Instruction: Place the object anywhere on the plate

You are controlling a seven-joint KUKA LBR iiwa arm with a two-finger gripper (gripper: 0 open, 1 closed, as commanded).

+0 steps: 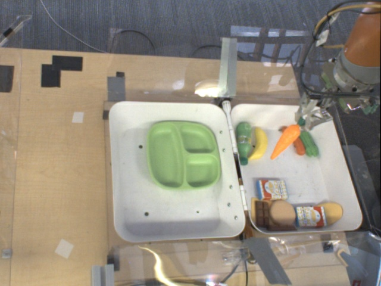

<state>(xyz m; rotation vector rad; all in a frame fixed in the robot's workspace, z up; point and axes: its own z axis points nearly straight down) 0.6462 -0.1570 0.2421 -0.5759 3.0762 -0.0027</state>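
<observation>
The camera view looks down at a slant on a wooden table (53,177) bearing 2 shallow white bins side by side. The left bin (137,219) holds a green plate (181,155) with 3 compartments, 1 long one on its left and 2 smaller ones on its right; the plate lies flat near the bin's middle.

The right bin (339,189) carries the loose things. Near its upper left lie a green vegetable (243,137) and a yellow banana (259,143), touching each other. To their right an orange carrot (285,140) lies tilted, its thick end up toward the hand. Just beside the carrot's upper end sits a small green and orange piece (306,143). Lower in the bin are a small box with a blue and orange label (272,189), a brown block (262,214), and a bread-shaped roll with a label band (305,214) lying on its side.

The arm (362,46) reaches in from the right, and its hand (311,115) hangs over the upper right part of the right bin, right at the carrot's top end. Whether the hand is spread or pinching the carrot cannot be told.
</observation>
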